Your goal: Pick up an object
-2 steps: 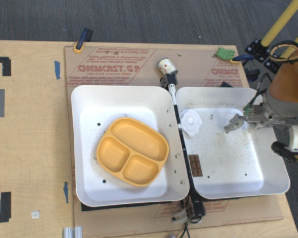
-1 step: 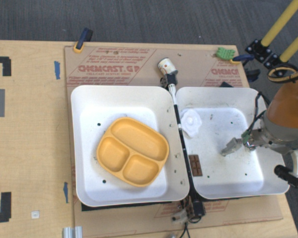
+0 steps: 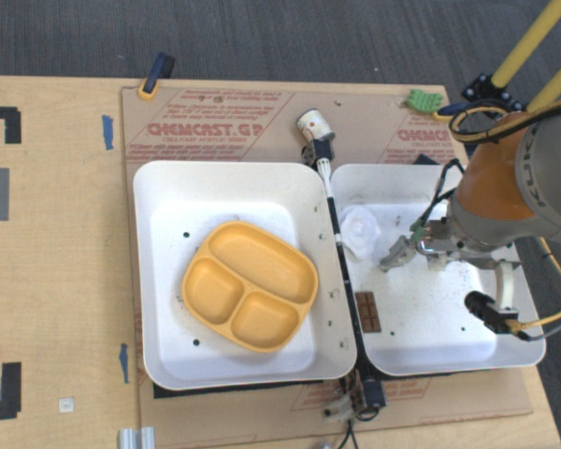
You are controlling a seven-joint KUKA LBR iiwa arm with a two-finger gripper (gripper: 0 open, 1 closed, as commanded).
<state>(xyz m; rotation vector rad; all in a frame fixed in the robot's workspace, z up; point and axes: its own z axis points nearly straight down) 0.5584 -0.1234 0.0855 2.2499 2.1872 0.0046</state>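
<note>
Claw point(image 3: 394, 253) low in right bin point(image 3: 430, 344) — beside clear cup point(image 3: 359, 231).

Divided plate point(image 3: 251, 286) in left bin point(image 3: 159, 251); perhaps a cup point(image 3: 360, 230) in right bin point(image 3: 430, 349), claw point(image 3: 397, 253) beside.

Two white bins: left bin point(image 3: 159, 279) w/ a yellow-orange divided plate point(image 3: 251, 285), plain, no pattern. Right bin point(image 3: 430, 349) has a clear/whitish plastic thing point(image 3: 359, 231) and a small dark brown block point(image 3: 367, 311). Arm point(image 3: 505, 181) is grey w/ an orange band, gripper point(image 3: 393, 255) looks grey metal. Bench point(image 3: 56, 251) is light wood colour, board under the bins is tan w/ red lettering. Blue tape bits point(image 3: 107, 131), a green piece point(image 3: 424, 101) top right, yellow poles point(image 3: 533, 36).
</note>
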